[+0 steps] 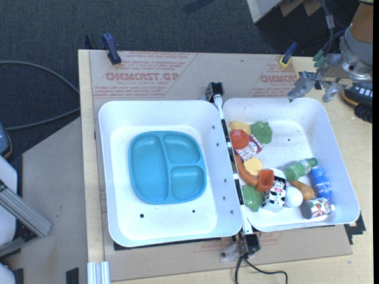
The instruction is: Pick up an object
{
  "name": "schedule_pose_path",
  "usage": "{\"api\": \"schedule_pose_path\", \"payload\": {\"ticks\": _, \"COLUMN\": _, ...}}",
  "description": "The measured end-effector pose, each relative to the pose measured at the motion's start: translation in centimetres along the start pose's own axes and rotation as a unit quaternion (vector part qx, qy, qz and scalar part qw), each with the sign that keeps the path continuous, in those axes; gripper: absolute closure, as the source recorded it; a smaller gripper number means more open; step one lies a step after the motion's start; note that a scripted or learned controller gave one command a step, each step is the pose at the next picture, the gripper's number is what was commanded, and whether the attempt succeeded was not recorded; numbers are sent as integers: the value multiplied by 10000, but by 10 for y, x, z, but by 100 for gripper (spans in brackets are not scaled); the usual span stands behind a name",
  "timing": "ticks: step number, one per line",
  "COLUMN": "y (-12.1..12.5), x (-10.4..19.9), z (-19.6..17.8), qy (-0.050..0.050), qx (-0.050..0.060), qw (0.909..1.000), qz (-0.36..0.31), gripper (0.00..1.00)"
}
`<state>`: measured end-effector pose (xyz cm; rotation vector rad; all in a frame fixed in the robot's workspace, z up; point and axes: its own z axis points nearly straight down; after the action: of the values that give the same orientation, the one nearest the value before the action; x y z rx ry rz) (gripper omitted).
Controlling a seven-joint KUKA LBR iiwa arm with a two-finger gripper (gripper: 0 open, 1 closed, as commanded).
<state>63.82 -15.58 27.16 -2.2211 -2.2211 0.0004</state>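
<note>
While poised at the upper right of the frame, above the far rim of the right shallow white plastic bin [331,129], grey metal end effector [312,85] with two fingers spread apart and nothing between them. Just behind it, grey arm with orange band [362,22] reaching in from the right edge.

Well below and to the left of the end effector, heaped along the left and lower parts of that bin: small toy objects. Nearest the end effector, a green leafy plastic piece [261,131] beside a red round toy [240,139] and a yellow piece [239,125]. Lower down, an orange-red cup-like toy [265,178], a black-and-white patterned carton [275,194], a white egg-shaped toy [294,197], a green bottle-shaped toy [299,168], a blue can [320,181] and a red-and-white small can [320,206] toward the lower right corner.

Left of centre, a second shallow white plastic bin [112,158] holding a blue three-compartment plastic plate [168,167], flat on its floor. Beneath both bins, a table [148,73] covered with printed brown cardboard, blue clamps [111,48] at its upper edge.
</note>
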Motion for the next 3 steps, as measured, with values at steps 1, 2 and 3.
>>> {"api": "schedule_pose_path", "payload": {"ticks": 1, "y": 8, "x": 46, "z": 116, "qy": 4, "qx": 10, "qw": 10000, "qz": -6, "gripper": 0}}
{"api": "schedule_pose_path", "payload": {"ticks": 2, "y": 21, "x": 45, "z": 185, "qy": -14, "qx": -19, "qw": 10000, "qz": -1, "gripper": 0}}
{"api": "schedule_pose_path", "payload": {"ticks": 3, "y": 22, "x": 45, "z": 175, "qy": -13, "qx": -23, "qw": 10000, "qz": -7, "gripper": 100}}
